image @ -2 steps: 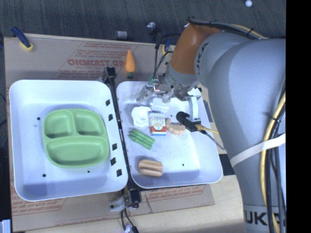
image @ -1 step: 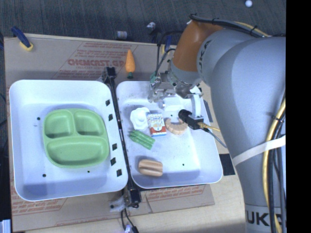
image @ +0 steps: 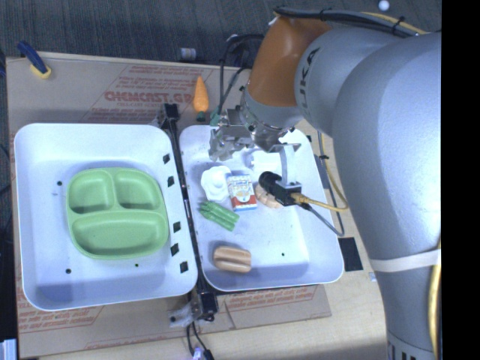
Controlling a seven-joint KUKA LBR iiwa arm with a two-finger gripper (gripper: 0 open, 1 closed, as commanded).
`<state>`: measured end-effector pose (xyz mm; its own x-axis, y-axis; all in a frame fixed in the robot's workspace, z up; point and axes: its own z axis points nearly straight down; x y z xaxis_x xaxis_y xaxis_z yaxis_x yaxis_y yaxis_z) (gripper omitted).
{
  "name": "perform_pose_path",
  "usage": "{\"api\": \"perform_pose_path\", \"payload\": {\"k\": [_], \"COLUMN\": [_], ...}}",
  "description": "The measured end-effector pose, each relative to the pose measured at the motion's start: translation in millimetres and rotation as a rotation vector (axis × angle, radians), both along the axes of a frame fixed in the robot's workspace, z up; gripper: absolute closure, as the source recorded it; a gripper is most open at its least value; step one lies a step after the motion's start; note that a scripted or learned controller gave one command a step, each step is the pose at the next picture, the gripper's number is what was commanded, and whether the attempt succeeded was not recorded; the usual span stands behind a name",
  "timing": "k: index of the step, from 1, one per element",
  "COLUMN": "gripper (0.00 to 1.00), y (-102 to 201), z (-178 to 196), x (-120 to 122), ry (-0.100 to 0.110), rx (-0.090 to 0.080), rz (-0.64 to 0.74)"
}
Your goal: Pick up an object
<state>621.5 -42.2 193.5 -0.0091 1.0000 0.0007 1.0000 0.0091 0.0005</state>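
My gripper (image: 227,145) hangs over the far end of the right bin (image: 322,265), above its back left corner. Below it in that bin lie a white cup-like piece (image: 215,182), a small red and white carton (image: 241,192), a green bean pod (image: 218,215) and a hot dog bun (image: 232,258). A peach-coloured item (image: 263,196) lies right of the carton, partly hidden. Nothing shows between the fingers. The white piece is the closest thing to the gripper, just in front of it.
The left bin (image: 30,201) holds a green divided plate (image: 116,212). An orange carrot (image: 201,94) lies on the cardboard behind the bins. A blue and yellow tool (image: 34,60) sits at the far left corner. The arm covers the right side.
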Motion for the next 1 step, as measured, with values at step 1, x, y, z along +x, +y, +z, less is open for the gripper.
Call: {"api": "perform_pose_path", "payload": {"k": [1], "gripper": [0.00], "y": [-1.4], "z": [-1.3], "x": [-0.9], "ry": [0.003], "rx": [-0.001], "rz": [-0.002]}}
